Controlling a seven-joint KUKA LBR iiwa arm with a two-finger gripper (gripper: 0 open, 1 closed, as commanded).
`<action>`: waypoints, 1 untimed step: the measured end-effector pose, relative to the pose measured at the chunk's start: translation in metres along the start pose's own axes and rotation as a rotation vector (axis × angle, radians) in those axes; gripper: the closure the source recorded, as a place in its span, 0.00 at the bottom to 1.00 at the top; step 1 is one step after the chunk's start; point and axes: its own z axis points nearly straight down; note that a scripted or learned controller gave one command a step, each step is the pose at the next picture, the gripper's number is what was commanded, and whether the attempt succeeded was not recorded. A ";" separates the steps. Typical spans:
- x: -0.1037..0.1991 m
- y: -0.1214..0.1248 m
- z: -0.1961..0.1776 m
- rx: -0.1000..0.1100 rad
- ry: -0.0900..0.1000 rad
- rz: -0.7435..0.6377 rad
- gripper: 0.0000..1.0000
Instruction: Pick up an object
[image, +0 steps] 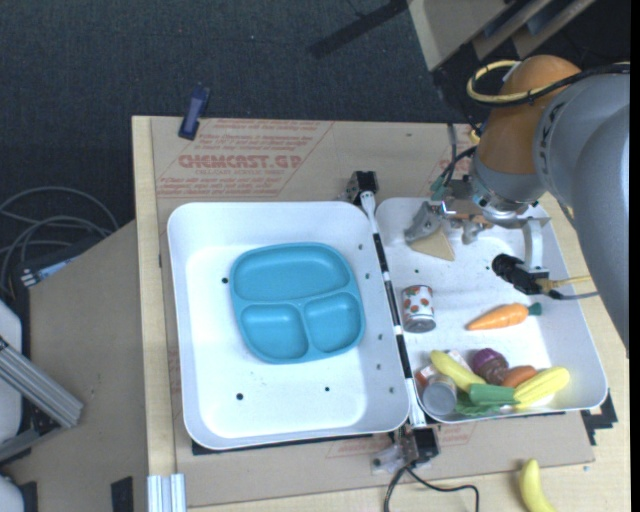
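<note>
My gripper (446, 224) hangs over the far left corner of the right bin (578, 330), its fingers spread open. A tan wedge-shaped piece (437, 246) lies on the bin floor just below and between the fingertips, not gripped. Further forward a small can (418, 307) with a red and white label lies near the bin's left wall. An orange carrot (498, 317) rests mid-bin. At the near end sits a pile: a yellow banana (452, 369), a purple onion (488, 361), a yellow piece (541, 384), a green piece (487, 396) and a grey cup (438, 398).
The left bin (200, 330) holds a blue divided plate (296, 301). Another banana (530, 482) lies on the bench outside the right bin's near corner. A small blue object (193, 112) lies at the far left of the cardboard.
</note>
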 end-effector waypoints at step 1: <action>-0.003 -0.072 0.025 0.006 0.001 0.001 0.00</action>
